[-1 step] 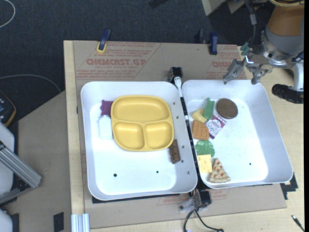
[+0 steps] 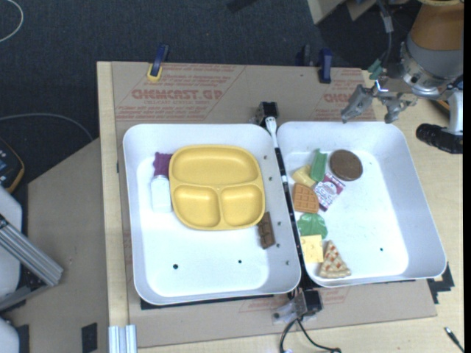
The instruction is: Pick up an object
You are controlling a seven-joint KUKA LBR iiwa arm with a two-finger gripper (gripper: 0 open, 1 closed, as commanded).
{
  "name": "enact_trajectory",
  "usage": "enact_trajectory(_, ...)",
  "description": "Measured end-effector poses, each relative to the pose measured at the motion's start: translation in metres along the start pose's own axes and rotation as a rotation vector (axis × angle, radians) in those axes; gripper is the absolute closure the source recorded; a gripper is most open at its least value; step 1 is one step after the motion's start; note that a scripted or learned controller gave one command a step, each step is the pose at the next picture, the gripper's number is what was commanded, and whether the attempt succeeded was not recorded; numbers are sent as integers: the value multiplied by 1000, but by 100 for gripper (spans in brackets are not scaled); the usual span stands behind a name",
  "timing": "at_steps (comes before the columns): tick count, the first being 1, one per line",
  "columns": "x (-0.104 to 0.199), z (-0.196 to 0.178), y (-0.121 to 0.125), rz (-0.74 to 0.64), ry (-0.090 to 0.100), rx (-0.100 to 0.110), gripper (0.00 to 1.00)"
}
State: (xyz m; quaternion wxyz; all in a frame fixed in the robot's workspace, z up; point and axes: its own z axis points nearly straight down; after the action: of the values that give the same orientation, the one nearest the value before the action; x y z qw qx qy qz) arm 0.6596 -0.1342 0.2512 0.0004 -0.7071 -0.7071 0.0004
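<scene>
Round brown cookie [image 2: 346, 165] lies in my right white bin [image 2: 401, 197], below the gripper [image 2: 375, 103].
Fingers spread, grasping nothing; cardboard reads "CHEMCAST".

bench [image 2: 118, 271]: brown board top | left white bin [image 2: 199, 278] | right white bin [image 2: 397, 226] beside it, touching

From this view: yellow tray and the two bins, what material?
Yellow tray: likely moulded plastic, matte; uniform colour, rounded compartment edges. Left bin and right bin: look like thin formed white plastic, slightly glossy; soft rounded corners, faint sheen. Not certain.
</scene>
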Motion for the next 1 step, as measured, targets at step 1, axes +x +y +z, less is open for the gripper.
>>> enact_trajectory(1, 1, 55, -10, 0, 1, 4, 0)
